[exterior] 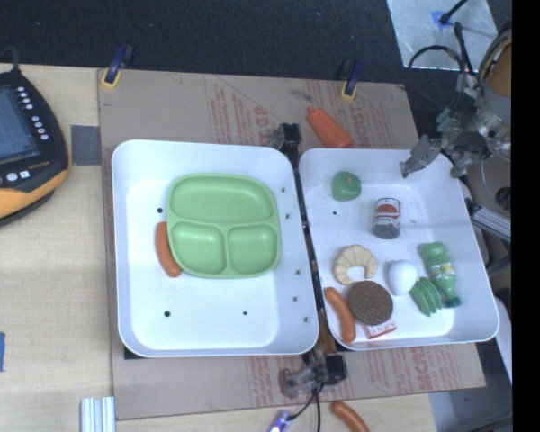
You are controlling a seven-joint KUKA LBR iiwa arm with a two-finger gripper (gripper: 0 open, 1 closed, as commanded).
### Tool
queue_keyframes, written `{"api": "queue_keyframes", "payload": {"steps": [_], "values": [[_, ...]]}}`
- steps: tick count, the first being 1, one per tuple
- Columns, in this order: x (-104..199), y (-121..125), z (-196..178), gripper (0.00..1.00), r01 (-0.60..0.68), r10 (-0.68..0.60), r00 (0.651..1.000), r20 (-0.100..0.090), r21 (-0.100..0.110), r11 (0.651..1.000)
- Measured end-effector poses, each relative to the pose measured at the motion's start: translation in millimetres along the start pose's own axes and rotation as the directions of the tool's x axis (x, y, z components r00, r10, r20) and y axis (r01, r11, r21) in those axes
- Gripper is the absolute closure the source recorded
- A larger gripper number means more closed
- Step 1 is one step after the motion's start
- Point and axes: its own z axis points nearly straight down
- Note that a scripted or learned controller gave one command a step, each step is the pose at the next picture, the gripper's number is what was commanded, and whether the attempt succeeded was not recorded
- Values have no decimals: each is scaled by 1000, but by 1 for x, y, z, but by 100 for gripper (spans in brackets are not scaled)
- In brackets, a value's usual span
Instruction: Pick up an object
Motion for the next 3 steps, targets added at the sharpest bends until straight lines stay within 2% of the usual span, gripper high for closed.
{"api": "queue_keyframes", "payload": {"steps": [1,2,3], "values": [[22,-20,143,0,1,-1,1000,0,4,1000],[20,-19,130,100,3,-3,1000,2,1,1000],[71,5,56,100,-1,1,1000,-2,-2,1000]]}}
